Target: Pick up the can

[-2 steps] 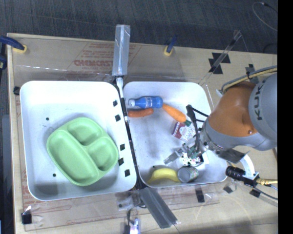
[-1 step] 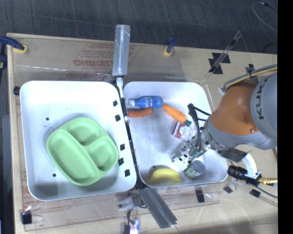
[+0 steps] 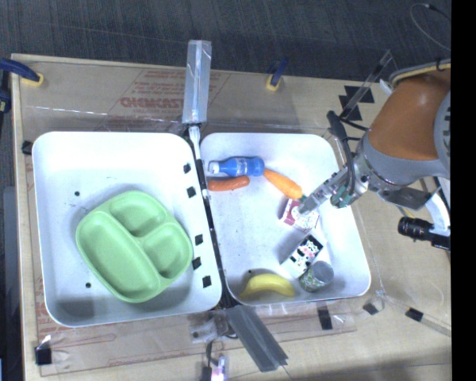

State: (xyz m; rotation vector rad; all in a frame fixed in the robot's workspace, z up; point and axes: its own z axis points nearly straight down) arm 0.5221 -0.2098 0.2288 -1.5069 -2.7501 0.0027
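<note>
The can is small and silvery with a green-printed side. It stands in the right bin, near the front right corner. My gripper hangs over the middle of that bin, up and slightly left of the can, well apart from it. Its tip is next to a small pink packet. A black-and-white carton lies between the gripper and the can, touching the can's upper left side.
In the right bin there are also a blue bottle, an orange sausage-shaped piece, a carrot and a banana just left of the can. The left bin holds a green divided plate.
</note>
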